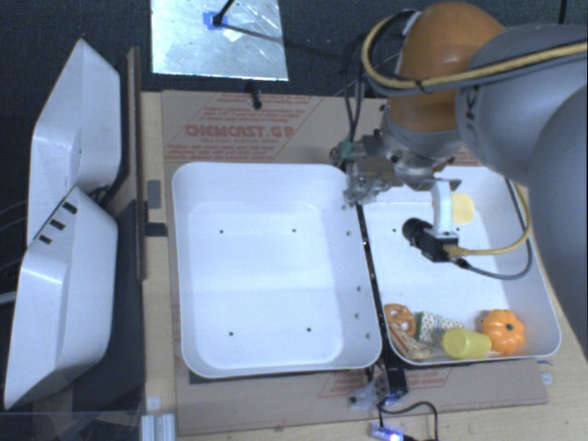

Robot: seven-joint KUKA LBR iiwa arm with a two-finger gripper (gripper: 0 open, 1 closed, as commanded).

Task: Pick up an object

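The grey arm with its orange band (441,39) reaches in from the right, its two-finger gripper (360,191) hanging over the upper end of the divide between the two shallow white bins. Whether it is clenched or released cannot be told.

In the right-hand bin (542,338), along the near wall, lie a brown pretzel (399,317), a yellow-green cylinder (466,343) with its long axis running left to right, and a small orange pumpkin (503,330). A pale yellow piece (462,209) sits near the far wall, just beside the wrist.

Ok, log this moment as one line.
arm: over right bin far end | gripper: near divider | near corner: pretzel, yellow cup, orange pumpkin | pick: not yet
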